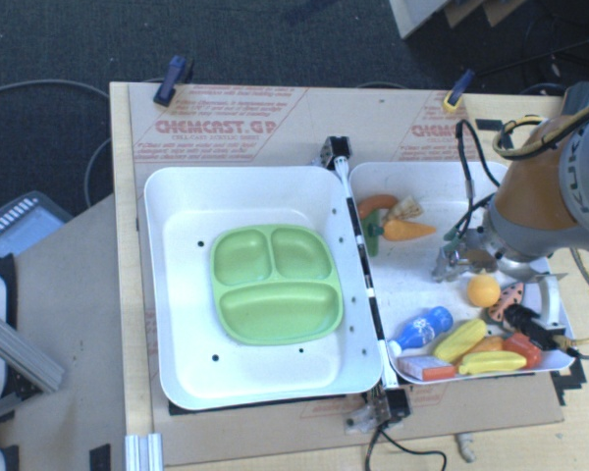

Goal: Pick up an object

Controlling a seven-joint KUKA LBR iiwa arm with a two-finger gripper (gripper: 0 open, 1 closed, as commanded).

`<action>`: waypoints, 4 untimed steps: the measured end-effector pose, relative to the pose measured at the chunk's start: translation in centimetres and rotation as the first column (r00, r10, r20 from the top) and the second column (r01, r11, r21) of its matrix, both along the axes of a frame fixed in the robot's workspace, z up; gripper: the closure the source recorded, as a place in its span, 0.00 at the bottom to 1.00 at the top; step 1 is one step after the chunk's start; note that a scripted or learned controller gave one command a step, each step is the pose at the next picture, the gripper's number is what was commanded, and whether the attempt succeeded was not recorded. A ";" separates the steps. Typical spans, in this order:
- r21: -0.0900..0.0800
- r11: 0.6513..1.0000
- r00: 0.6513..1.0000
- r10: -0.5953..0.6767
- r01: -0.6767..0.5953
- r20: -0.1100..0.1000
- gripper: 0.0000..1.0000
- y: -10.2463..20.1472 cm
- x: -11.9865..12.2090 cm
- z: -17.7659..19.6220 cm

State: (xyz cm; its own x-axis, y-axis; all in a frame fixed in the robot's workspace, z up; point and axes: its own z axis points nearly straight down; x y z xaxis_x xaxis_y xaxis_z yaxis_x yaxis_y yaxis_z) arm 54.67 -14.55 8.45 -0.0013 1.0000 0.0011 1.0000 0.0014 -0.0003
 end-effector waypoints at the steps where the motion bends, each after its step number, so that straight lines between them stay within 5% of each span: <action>1: -0.001 1.000 1.000 0.000 0.000 0.003 1.00 5.3 3.2 11.0; 2: -0.001 1.000 1.000 0.000 0.000 0.000 0.00 5.2 3.1 10.9; 3: -0.002 1.000 1.000 0.000 0.000 0.013 0.00 3.0 7.6 1.5; 4: -0.001 1.000 1.000 -0.002 0.002 -0.002 0.00 0.4 3.3 0.0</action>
